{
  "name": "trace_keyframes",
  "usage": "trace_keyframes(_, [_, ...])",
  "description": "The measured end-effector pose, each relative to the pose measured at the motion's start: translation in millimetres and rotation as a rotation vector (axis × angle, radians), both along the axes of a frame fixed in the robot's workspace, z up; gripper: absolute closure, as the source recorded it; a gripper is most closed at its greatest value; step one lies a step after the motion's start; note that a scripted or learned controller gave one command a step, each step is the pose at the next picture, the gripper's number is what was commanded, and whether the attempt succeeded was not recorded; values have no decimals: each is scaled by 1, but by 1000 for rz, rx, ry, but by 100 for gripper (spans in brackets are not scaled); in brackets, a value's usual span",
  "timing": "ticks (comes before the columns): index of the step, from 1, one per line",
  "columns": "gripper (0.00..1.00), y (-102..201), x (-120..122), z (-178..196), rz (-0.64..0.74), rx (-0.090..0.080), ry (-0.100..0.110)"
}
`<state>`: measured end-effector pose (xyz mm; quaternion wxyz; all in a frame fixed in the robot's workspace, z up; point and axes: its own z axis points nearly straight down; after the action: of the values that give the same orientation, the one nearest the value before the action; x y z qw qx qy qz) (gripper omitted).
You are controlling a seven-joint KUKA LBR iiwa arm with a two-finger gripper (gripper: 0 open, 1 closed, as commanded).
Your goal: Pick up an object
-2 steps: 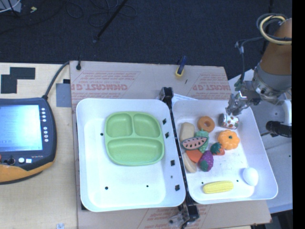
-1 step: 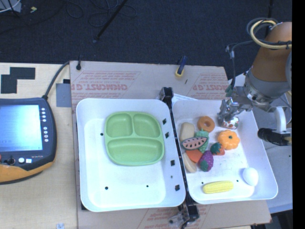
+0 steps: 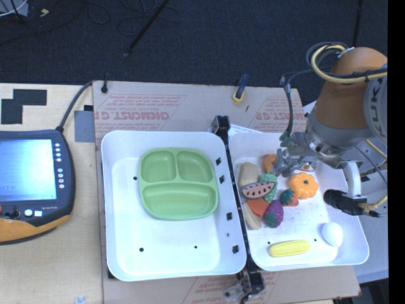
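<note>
Tool (image 3: pixel 286 161) above orange toy (image 3: pixel 271 162)

The gripper (image 3: pixel 286 163) hangs low over the far part of the right bin (image 3: pixel 354 249). Just to its left and nearer lies the watermelon slice (image 3: pixel 259 189), with the bread piece (image 3: pixel 248 173) further left of that. Right of the gripper and slightly nearer sits the pumpkin (image 3: pixel 304 185). Nearer than the gripper lie the strawberry (image 3: pixel 288 197) and the grape bunch (image 3: pixel 274 214). Well nearer still, the corn cob (image 3: pixel 289 248) lies along the near wall, the egg (image 3: pixel 331 234) to its right. Far to the left, in the left bin (image 3: pixel 120 246), rests the divided plate (image 3: pixel 178 183). Beyond that bin, further left, the teach pendant (image 3: pixel 31 181) sits on the bench (image 3: pixel 50 271).
</note>
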<state>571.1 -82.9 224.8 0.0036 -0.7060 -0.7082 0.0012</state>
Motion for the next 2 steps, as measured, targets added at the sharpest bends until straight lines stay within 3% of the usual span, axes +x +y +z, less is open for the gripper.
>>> trace_keyframes(2, [100, 105, -61, 9, 2, -1, 0])
